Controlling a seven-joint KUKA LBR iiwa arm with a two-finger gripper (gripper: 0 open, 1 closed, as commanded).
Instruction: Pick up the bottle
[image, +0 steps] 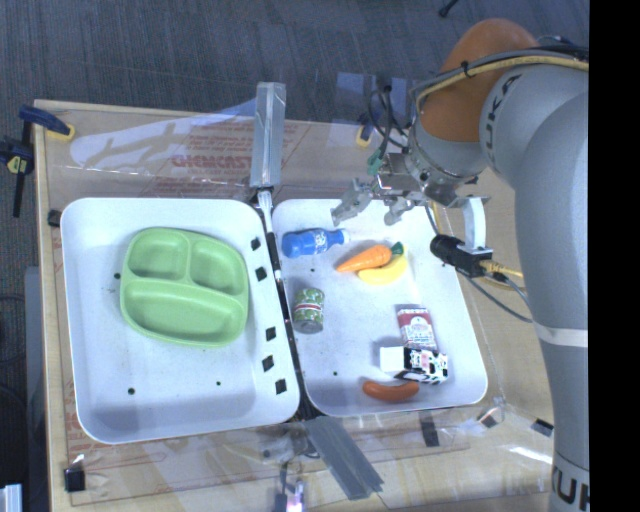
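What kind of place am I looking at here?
Probably a robotics lab test bench: a grey arm reaches over two white bins, one holding toy food such as a carrot and a blue bottle.

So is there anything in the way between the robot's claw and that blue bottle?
Nothing visible. The two-finger gripper hangs open over the right white bin's far edge, and the blue plastic bottle lies on its side just to its left. The orange carrot lies beside the bottle, not between them.
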